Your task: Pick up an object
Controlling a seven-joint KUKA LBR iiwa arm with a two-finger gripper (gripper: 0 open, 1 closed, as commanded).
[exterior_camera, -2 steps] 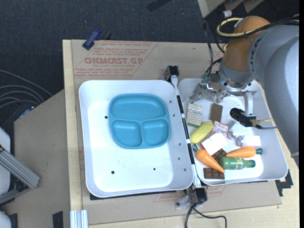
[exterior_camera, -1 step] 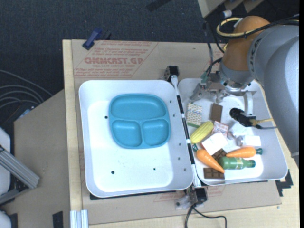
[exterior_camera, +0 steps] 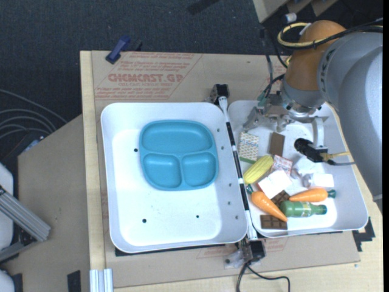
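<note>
The gripper hangs over the far end of the right bin; whether its fingers are spread or closed I cannot tell, and nothing shows between them. Nearer than the gripper in that bin lie a corn cob, two carrots and a green bottle. The left bin carries a blue divided tray.
</note>
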